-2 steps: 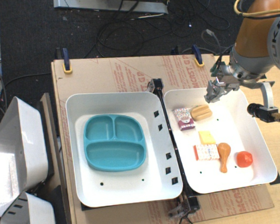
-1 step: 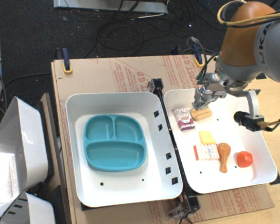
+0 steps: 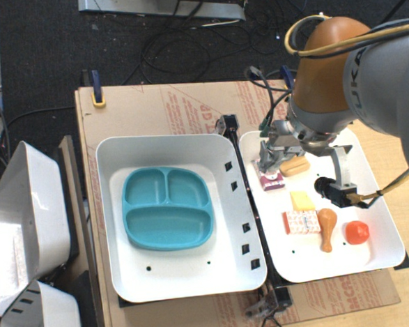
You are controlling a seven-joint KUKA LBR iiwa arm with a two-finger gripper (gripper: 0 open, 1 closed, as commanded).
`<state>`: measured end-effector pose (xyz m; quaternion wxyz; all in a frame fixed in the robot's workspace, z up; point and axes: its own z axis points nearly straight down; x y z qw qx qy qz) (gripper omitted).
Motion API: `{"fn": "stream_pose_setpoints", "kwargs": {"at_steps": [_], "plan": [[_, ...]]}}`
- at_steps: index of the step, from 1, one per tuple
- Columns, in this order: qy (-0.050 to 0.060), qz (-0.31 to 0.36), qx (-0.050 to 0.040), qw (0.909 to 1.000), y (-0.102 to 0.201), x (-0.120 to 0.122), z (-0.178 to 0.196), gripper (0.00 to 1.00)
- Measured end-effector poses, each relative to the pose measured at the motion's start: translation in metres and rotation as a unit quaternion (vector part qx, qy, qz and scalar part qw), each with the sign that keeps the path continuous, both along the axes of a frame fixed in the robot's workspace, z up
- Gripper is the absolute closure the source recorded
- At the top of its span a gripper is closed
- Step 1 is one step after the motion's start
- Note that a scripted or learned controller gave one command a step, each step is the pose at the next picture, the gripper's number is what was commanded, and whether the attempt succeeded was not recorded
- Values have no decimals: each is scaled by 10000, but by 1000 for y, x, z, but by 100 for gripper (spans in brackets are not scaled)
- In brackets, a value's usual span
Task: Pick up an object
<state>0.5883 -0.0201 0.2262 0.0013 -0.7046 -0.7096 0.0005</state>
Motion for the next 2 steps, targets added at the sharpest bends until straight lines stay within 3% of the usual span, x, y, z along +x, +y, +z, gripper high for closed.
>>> {"fn": "stream_pose_setpoints", "kwargs": {"at_steps": [2], "plan": [[6, 5, 1, 10000, 91, -30, -8, 100]]}}
